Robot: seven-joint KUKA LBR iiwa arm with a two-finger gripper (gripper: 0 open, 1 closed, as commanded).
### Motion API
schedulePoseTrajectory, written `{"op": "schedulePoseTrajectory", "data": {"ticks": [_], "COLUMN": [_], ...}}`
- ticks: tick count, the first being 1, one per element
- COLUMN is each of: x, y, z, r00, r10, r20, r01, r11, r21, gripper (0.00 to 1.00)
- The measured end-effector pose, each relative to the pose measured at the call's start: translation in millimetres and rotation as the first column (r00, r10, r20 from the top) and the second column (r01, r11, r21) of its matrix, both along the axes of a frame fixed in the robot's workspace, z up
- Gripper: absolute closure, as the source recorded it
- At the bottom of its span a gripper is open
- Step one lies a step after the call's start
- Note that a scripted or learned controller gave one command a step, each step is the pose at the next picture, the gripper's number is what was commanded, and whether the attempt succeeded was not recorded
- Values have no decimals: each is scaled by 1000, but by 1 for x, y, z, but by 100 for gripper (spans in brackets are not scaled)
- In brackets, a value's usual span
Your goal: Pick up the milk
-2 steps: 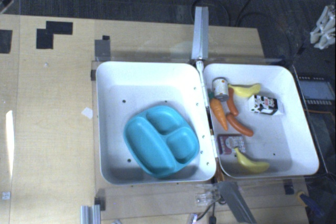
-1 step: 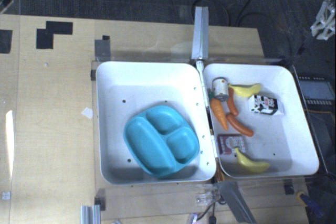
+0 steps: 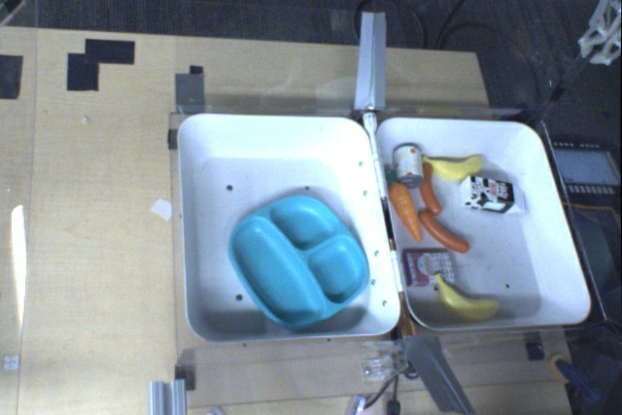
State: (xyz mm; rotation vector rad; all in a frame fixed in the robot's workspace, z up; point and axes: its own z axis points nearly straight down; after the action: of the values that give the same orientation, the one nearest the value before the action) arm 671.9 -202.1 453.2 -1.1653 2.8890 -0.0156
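The milk [image 3: 486, 193] is a small white carton with black cow patches. It lies in the right bin [image 3: 556, 238], towards its back right, just right of a yellow banana [image 3: 453, 168]. A pale grey shape at the view's top right edge looks like my gripper [image 3: 603, 30]. It hangs beyond the bins, far above and to the right of the milk, with nothing visible in it.
The right bin also holds a small can [image 3: 406, 162], two orange carrots [image 3: 406, 209], a red sausage [image 3: 445, 234], a maroon packet [image 3: 428, 265] and a second banana [image 3: 465, 302]. A blue divided plate [image 3: 297, 258] lies in the left bin [image 3: 204, 209]. A metal post [image 3: 370, 63] stands behind the bins.
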Motion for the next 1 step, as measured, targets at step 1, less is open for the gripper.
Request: {"op": "schedulePoseTrajectory", "data": {"ticks": [1], "x": [1], "y": [1], "z": [15], "r00": [1000], "r10": [-1], "r20": [14], "r01": [1], "r11": [1000], "r21": [0], "gripper": [100]}}
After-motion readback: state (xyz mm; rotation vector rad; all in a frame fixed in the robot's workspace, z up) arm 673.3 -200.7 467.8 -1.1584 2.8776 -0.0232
